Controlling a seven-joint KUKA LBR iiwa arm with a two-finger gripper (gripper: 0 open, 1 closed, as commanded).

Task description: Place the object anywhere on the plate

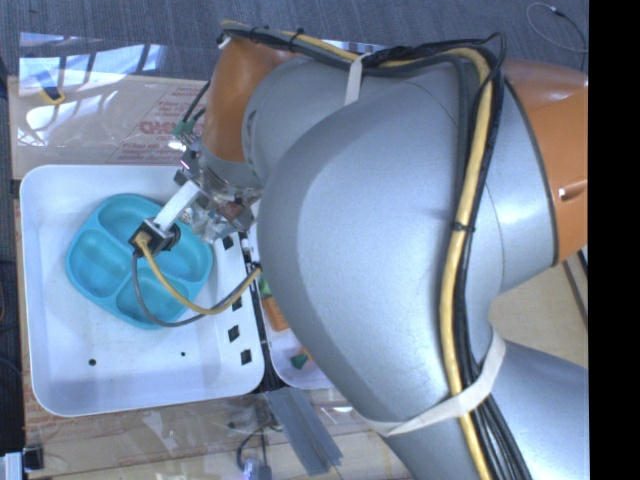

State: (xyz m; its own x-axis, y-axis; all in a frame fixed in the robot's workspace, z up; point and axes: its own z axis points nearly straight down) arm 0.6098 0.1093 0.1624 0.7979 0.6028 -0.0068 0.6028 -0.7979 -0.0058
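Over the blue divided plate [120, 258] in the left bin [60, 368], the pincer [205, 213] hovers, its grip impossible to judge, so placement looks unfinished.

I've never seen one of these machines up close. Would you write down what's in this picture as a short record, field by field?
machine: grey arm with an orange band, reaching in from the right
working end: gripper over the right edge of the plate; jaws hidden from this angle
plate: blue divided plate lying in the left bin
left bin: shallow white bin
right bin: white bin, mostly hidden by the arm
cable: yellow cable looping over the plate
object to place: cannot tell
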